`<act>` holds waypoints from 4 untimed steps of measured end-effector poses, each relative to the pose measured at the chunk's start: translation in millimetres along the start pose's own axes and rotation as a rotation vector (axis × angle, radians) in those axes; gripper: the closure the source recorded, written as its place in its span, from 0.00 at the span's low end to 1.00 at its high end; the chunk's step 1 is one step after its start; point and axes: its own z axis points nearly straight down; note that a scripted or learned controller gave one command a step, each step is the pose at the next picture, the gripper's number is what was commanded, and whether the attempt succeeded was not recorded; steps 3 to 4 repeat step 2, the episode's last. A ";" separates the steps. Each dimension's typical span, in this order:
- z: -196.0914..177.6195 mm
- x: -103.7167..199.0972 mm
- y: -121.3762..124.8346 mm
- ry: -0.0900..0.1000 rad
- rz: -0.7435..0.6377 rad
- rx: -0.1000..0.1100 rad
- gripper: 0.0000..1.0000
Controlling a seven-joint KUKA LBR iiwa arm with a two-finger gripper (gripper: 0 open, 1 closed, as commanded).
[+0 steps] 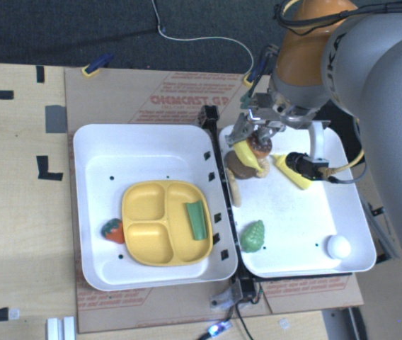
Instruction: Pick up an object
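My gripper hangs low over the far left corner of the right bin. Right under it are a yellow banana-shaped piece and a brown rounded thing, pressed close together; whether either is gripped is hidden by the gripper body. A pale stick lies along the bin's left wall just below them. A green knobbly lump sits near the front left of this bin. A white ball rests at its front right. A yellow wedge lies to the right of the gripper.
The left bin holds a yellow divided plate with a green block on its right side. A red and green toy lies against the plate's left edge. The arm's grey body overhangs the right bin's far right.
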 end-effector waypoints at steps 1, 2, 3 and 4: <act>10.2 2.1 -7.1 -0.001 0.001 0.002 1.00; 1.9 8.5 -6.0 0.000 -0.001 0.000 1.00; 1.9 8.5 -6.0 0.000 -0.001 0.000 1.00; 1.9 8.5 -6.0 0.000 -0.001 0.000 1.00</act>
